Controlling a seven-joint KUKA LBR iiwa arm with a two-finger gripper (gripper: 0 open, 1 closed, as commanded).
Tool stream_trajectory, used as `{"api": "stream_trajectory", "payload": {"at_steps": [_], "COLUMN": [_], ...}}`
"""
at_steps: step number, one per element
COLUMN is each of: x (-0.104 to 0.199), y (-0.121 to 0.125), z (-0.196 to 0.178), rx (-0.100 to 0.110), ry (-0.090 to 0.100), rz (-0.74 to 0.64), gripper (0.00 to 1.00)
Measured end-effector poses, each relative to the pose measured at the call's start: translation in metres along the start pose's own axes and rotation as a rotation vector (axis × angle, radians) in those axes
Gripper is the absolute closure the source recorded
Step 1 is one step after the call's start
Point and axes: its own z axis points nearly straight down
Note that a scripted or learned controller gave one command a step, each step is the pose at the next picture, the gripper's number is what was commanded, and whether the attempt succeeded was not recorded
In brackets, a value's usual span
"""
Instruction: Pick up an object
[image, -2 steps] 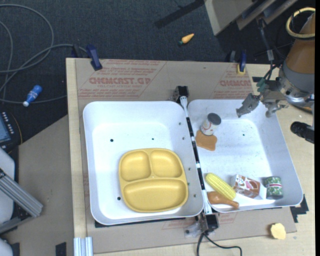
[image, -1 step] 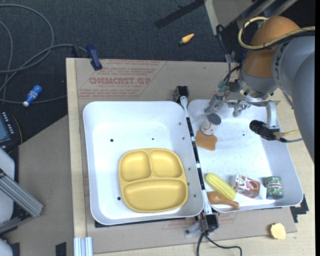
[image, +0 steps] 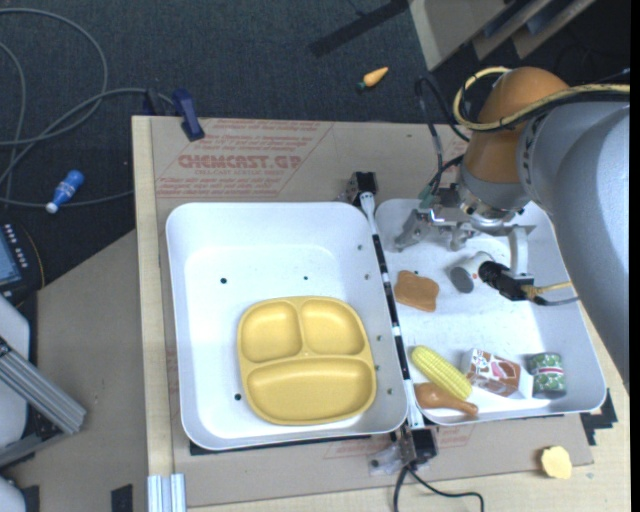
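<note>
We judge the approach step is in hand: our gripper hangs over the right bin at its twelve o'clock end, fingers spread wide around nothing. The nearest pick, a brown toast piece, lies at the gripper's six o'clock, so we must shift there and descend. The grey arm reaches in from three o'clock, wrist pointing down.

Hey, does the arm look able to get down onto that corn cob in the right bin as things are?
Probably yes. The corn cob lies uncovered near the front of the right bin, with nothing stacked over it, though an orange piece touches its front side.
</note>
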Motion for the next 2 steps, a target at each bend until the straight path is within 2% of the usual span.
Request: {"api": "stream_trajectory", "payload": {"at_steps": [1,2], "x": [-0.023,-0.085], "y": [-0.053,-0.108], "z": [-0.003,-0.014], "rx": [-0.002,-0.002], "ry": [-0.001,-0.003], "rz": [0.005,0.009], "gripper": [0.00,0.00]}}
